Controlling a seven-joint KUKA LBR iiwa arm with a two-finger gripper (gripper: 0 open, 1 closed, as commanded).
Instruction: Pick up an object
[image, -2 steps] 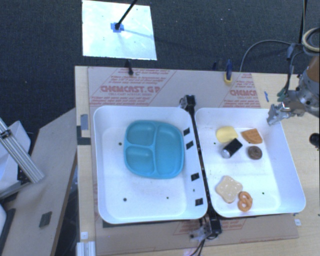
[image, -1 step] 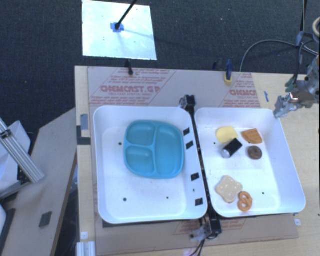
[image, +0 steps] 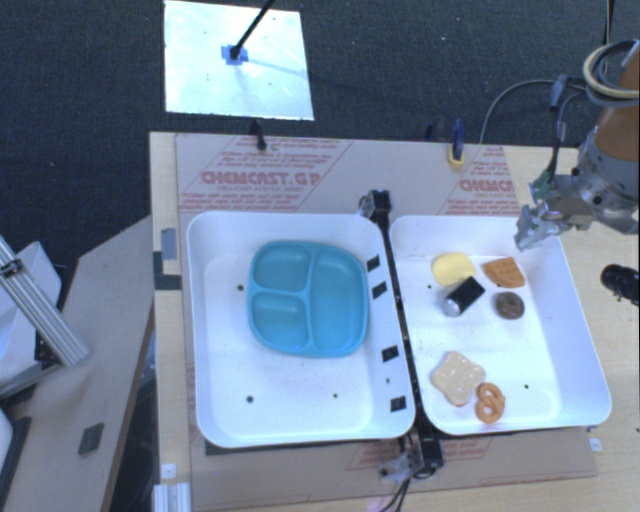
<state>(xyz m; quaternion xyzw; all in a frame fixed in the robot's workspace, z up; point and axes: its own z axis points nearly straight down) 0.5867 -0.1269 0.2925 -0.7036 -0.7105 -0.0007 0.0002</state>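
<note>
While the grey arm (image: 612, 150) reaches in from the right, its gripper (image: 532, 228) hangs over the far right corner of the right bin (image: 580, 330); nothing is seen between its tips, and if they are spread or closed I cannot tell (they are small and blurred).

Nearest below it lies an orange wedge-shaped piece (image: 504, 271), and just beside that a yellow rounded piece (image: 452, 267). Touching the yellow one from below is a black cylinder with a silver end (image: 464, 296); its long axis runs diagonally, the silver end pointing to the near left and the black end to the far right. A small brown round piece (image: 510, 305) sits near it to the right. Closer to the front edge are a pale toast-like piece (image: 457, 377) and, touching it, a pretzel (image: 490, 401).

To the left, the left bin (image: 225, 400) holds a light blue divided plate (image: 306, 297) with three compartments, lying flat in the middle.

Both bins rest on a bench covered with brown board (image: 270, 175) printed in red letters. Behind it the floor is dark carpet (image: 80, 90), with a pale square sheet (image: 240, 60) on it.
</note>
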